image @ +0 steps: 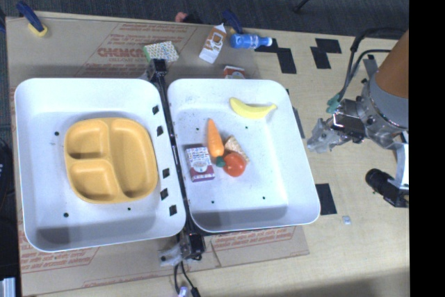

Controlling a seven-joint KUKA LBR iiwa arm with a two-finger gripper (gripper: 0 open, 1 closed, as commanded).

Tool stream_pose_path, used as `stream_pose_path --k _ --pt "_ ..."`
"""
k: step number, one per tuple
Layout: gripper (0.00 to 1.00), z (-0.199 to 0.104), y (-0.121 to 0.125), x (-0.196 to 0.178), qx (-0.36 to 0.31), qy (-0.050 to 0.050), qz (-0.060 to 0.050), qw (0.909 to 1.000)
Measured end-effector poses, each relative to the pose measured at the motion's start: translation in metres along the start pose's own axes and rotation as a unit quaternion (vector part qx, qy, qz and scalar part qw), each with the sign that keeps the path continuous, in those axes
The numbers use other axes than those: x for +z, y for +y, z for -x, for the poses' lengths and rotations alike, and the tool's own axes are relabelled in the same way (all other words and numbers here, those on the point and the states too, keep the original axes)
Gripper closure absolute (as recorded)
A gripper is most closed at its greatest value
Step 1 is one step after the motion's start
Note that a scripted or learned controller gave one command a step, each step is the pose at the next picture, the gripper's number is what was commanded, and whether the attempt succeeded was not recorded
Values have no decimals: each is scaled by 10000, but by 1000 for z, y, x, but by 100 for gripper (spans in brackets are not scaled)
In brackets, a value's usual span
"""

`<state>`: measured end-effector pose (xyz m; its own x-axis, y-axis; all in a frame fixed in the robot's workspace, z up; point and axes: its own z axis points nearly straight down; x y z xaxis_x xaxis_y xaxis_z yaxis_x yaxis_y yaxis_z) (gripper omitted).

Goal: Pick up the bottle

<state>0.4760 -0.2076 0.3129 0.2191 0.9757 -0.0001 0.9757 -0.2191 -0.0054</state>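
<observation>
Jaws on the gripper (321, 138) hang off the right bin's (295, 170) right edge; whether they're parted, I can't tell. Approach step, nothing gripped. Left to right: yellow tray (110, 158), carrot (215, 138), banana (252, 108). Blue bottle (249, 42) lies at the tabletop's far edge, so next comes a reach across; a carton (213, 44) crowds its left.

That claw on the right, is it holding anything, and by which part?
Nothing is held. The claw sits over the bare bench, right of the bins, with nothing between its fingers. The blue bottle lies on the bench behind the right bin.
</observation>
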Motion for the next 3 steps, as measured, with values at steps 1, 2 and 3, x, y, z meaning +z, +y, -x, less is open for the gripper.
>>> stream_pose_path --k 1,2,3 --pt "100 -6 -1 150 -582 6 -7 9983" --pt "100 -8 -1 106 1040 2 14 9946" --pt "100 -5 0 108 1431 -1 16 9897"
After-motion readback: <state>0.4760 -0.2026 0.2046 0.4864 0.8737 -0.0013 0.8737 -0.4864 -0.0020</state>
